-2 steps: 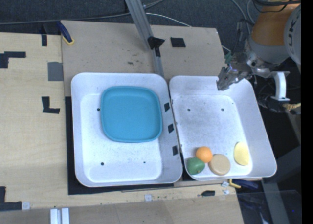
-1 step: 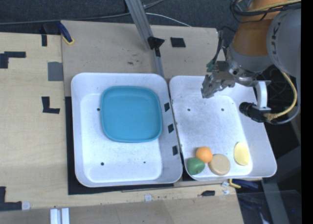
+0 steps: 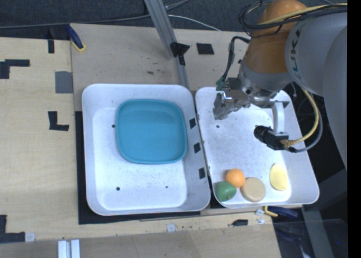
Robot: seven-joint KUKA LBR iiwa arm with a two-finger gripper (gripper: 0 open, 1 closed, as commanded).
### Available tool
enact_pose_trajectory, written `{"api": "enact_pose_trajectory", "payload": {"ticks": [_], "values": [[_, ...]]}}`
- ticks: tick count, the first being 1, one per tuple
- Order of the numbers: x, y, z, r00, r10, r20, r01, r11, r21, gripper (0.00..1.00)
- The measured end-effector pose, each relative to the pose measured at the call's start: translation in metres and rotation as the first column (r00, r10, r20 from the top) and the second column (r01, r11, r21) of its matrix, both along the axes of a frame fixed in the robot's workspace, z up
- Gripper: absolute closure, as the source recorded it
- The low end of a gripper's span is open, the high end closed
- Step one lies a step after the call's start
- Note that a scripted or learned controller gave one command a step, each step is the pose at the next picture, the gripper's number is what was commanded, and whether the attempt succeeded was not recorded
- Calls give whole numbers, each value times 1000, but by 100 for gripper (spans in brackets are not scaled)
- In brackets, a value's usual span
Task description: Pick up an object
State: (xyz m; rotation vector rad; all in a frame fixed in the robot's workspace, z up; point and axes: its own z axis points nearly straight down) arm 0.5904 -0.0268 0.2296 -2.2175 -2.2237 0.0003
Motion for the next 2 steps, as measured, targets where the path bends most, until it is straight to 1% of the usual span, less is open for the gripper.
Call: {"api": "enact_pose_trajectory", "payload": {"ticks": [1,2], "values": [[-18,45,-10,1000,-1,0,1,1000,0,100],[-26,97,-10,1000,0,0,0,1000,0,100]]}}
